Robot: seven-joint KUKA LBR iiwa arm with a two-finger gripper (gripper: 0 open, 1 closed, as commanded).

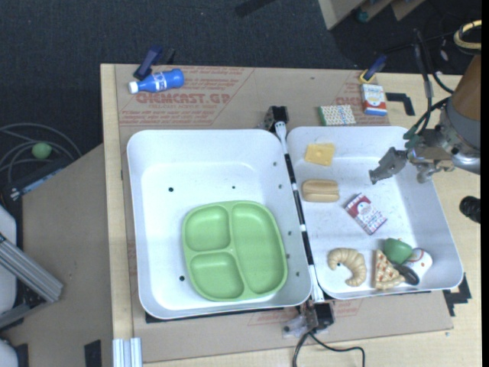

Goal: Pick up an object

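Bright, even overhead light, soft shadows, mild glare on the white bins (145,205), slightly grainy.

My claw (403,167) hangs over the right bin (435,205), near its top right part. Right under me the white floor is bare, so I can go down there.

Along the left side sit the yellow cheese (320,154) and the hot dog bun (320,191), one below the other. The red packet (366,213) lies in the middle, with open floor all around it.

The bottom is crowded. The croissant (348,264), the pizza slice (385,272) and the green and white toy (405,253) sit close together there.

In the left bin (153,159) the green tray (232,249) fills the lower part. The top part is open floor.
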